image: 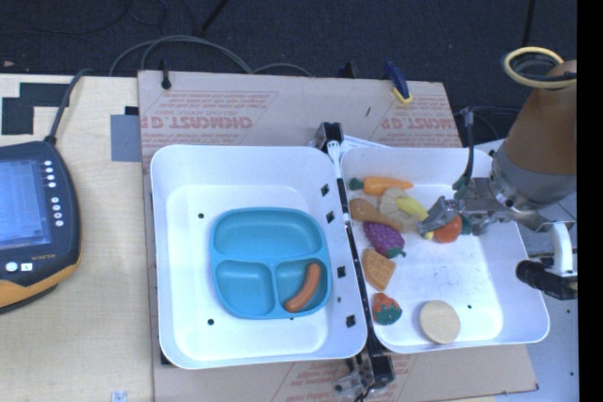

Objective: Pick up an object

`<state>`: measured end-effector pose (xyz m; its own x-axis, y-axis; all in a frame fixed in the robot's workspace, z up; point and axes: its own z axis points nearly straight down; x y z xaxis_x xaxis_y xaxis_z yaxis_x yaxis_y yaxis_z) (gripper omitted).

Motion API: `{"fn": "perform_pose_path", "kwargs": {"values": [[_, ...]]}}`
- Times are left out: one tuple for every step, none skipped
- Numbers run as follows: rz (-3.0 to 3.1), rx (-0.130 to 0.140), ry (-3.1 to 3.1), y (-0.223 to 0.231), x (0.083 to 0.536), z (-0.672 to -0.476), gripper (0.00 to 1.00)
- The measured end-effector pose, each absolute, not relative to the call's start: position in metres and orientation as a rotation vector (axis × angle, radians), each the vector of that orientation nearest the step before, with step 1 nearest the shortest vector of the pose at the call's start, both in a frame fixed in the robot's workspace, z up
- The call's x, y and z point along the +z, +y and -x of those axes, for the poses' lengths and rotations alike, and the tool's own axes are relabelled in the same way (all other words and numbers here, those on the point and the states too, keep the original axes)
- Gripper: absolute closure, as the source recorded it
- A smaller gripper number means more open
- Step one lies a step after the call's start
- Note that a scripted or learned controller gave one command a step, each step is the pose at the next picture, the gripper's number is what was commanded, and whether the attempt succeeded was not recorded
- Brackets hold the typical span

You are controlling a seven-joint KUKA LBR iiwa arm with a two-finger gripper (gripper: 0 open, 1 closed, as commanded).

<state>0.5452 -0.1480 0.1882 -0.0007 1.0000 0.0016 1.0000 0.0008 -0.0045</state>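
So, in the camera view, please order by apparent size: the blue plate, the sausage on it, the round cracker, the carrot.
Largest to smallest:
1. blue plate
2. round cracker
3. sausage and carrot: both slim and about equally long, so I do not rank them.

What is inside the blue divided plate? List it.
A sausage lies in the lower-right compartment of the blue plate. Its other two compartments show bare blue. Whatever is beneath the sausage is covered.

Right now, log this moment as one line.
phase: grasp try | tool at tomato, right bin | sausage on plate
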Motion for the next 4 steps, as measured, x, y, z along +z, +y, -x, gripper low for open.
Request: {"fn": "perform_pose_path", "kwargs": {"values": [[2.216,0.005,-2.217,-0.149,0.198,-0.545,1.00],[2.217,-0.003,-2.226,-0.109,0.245,-0.543,1.00],[2.217,0.003,-2.219,-0.111,0.252,-0.543,1.00],[2.216,0.005,-2.217,-0.112,0.261,-0.543,1.00]]}}
